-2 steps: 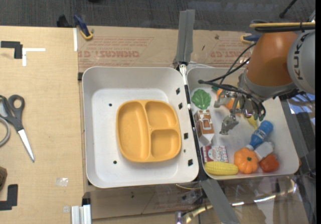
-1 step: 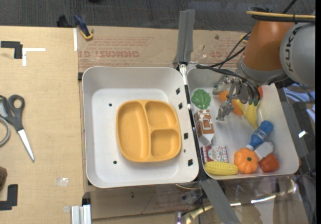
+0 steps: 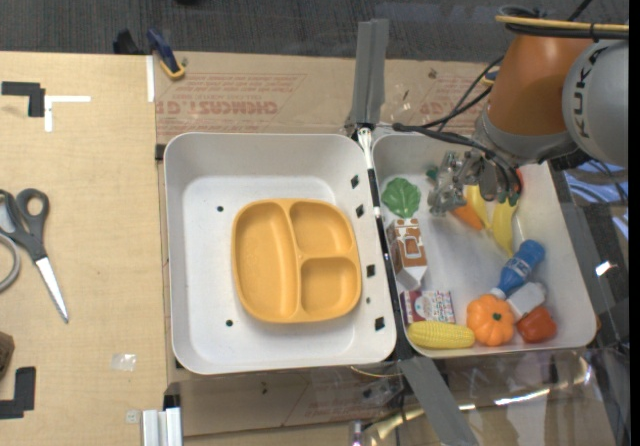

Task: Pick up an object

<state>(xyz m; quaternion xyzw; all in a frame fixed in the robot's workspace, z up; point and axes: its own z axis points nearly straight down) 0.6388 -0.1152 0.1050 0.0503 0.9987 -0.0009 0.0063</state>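
Right bin (image 3: 570,234), contents: gripper (image 3: 470,189) low at far end, beside banana (image 3: 503,224) and carrot (image 3: 466,215); finger spread cannot be told, nothing seen held. Green leaf (image 3: 401,197) by left wall; brown packet (image 3: 408,242) nearer; bottle (image 3: 520,267) mid-bin; corn (image 3: 441,335), pumpkin (image 3: 489,319), red piece (image 3: 537,325) along near wall. Left bin (image 3: 190,264): yellow tray (image 3: 297,260).

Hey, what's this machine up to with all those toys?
A robot arm is reaching into the right bin, which holds toy food: a green leaf, a corn cob, a small pumpkin, a blue bottle and a banana. Its gripper is down at the far end of that bin, beside the banana and an orange carrot-like piece. Whether it has hold of anything is hard to tell. The left bin holds a yellow divided plate.
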